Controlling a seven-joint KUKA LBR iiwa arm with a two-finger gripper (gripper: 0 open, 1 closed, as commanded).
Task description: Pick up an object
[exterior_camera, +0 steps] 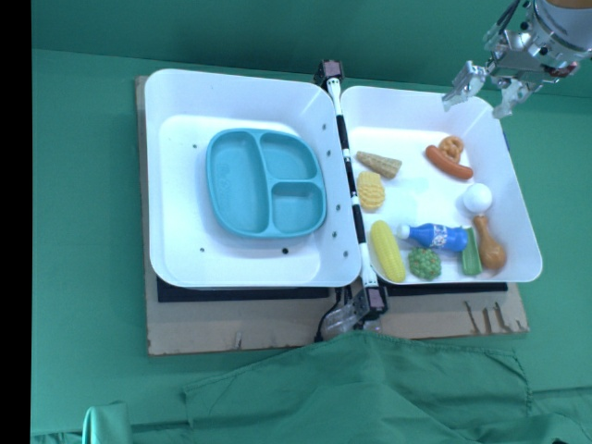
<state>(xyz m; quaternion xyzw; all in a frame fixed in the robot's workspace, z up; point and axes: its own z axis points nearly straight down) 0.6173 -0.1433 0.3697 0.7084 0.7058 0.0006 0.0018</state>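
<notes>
target candidates: toy food is sitting in the right bin (518,215). The hot dog (449,162) and a pretzel (452,144) touching it are lying closest to the arm, at the far right.
gripper: the gripper (487,91) is hanging above the bin's far right corner, fingers spread wide, nothing between them.
progress: nothing's getting lifted yet. Looks like the descent and the grab are both left to do.
rest of the bin: white egg (477,197), drumstick (488,244), blue bottle (437,237), broccoli (425,264), two corn cobs (386,250), a cone (379,164).
in the way: honestly the near-right pile is sitting pretty tight, so fingers might be bumping neighbours there; the hot dog is lying freer.
left bin: left bin (176,248) is holding a teal divided plate (265,182), well apart from all this.
</notes>
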